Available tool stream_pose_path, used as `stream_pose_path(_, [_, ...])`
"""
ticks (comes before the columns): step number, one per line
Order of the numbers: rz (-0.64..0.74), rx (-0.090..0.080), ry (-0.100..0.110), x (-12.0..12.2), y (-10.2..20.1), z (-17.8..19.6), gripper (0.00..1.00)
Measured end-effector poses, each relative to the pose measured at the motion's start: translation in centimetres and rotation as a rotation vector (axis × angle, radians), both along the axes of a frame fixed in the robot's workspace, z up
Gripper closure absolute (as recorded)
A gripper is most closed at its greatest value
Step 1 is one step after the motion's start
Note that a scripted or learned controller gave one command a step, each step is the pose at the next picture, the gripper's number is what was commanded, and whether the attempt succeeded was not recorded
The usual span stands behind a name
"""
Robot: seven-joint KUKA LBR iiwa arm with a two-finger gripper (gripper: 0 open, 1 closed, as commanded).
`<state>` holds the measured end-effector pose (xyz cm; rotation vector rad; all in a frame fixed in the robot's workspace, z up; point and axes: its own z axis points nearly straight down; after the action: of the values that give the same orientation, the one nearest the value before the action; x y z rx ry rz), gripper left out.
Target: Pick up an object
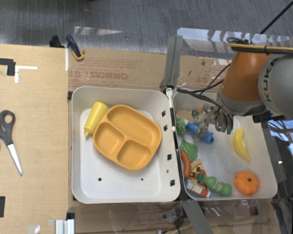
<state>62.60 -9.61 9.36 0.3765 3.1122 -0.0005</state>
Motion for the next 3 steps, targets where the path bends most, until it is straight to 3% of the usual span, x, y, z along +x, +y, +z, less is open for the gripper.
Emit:
stream_pose_path(1, [0.0, 0.0, 0.001, 0.0, 0.0, 0.0, 0.0])
stream_pose_path(2, [-0.002, 0.001, 0.005, -9.4, -2.7, -0.1, 0.0])
stream_pose_path(3, [-0.048, 0.001, 0.001, -11.0, 0.2, 0.0, 0.0])
